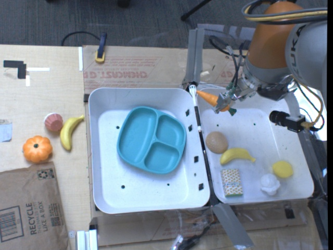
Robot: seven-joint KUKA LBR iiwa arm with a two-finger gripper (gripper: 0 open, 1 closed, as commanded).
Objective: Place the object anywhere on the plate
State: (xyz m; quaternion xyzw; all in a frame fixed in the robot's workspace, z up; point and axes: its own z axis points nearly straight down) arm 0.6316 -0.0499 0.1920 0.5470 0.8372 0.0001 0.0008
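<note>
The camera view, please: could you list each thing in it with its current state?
pincer: shut on the carrot, above the right bin's far left corner
carrot: held, lifted, tilted
blue plate: flat in the left bin, nothing on it
egg: resting in the right bin
banana: lying beside the egg
lemon: resting in the right bin

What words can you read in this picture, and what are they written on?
"RECYCLE LIKE A BOX": printed sideways on the brown cardboard box.
Red letters on the cardboard sheet behind the bins: upside down, too blurred to read surely.
Print on the small packet: too small to read.
</note>
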